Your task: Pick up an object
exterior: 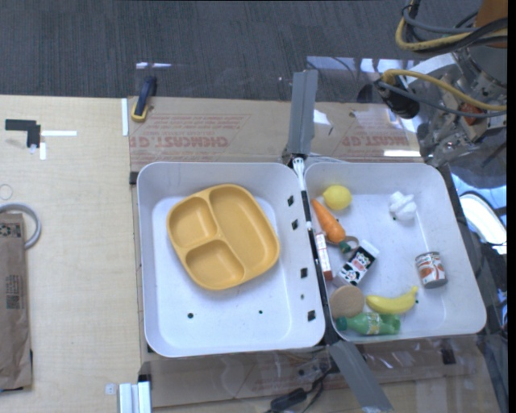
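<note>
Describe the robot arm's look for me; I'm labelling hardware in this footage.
At the view's upper right, the arm is a cluster of grey metal parts, with an orange patch at the top edge. Yellow cables loop over it beside black hoses. The claw itself is too cluttered to make out.

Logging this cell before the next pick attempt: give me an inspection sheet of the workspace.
Surface: two white bins, left bin and right bin, on cardboard.
Job's things: right bin holds lemon, carrot, banana, can, green bottle, white lump.
Clutter: yellow divided plate in left bin.
Grippers: arm above right bin's far corner; fingers unclear.
Cables: yellow cables at arm.
Surroundings: paper bag at left.
</note>
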Motion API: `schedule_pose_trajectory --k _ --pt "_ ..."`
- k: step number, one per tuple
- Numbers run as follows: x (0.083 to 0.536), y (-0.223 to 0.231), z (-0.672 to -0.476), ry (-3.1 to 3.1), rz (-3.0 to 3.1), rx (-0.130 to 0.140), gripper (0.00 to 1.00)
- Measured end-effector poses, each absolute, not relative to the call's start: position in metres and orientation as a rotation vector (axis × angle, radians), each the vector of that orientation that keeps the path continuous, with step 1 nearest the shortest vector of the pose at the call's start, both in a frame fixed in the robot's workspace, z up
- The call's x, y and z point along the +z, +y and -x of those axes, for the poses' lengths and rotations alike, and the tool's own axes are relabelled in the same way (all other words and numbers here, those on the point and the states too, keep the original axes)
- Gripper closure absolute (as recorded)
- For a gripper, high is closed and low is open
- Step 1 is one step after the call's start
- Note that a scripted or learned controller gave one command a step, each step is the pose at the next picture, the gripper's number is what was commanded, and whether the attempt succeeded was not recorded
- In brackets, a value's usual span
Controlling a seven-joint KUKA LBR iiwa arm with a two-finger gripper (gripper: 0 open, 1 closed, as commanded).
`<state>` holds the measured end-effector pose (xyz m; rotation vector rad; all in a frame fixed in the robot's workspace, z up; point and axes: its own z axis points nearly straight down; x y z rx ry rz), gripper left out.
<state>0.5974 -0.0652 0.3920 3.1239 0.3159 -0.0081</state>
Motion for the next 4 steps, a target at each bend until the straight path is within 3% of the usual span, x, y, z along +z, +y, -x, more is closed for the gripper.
schedule_pose_trajectory --k 1,2,3,4 --pt "0.440 -0.099 -0.538 0.461 -3.105 -0.011 1.00" --pt "0.440 -0.113 -0.494 0.706 -3.060 -0.014 1.00" --pt "0.415 -0.037 -0.536 0.738 -3.053 -0.014 1.00" --pt "0.416 -0.099 -0.527 0.430 -3.110 -0.012 1.00"
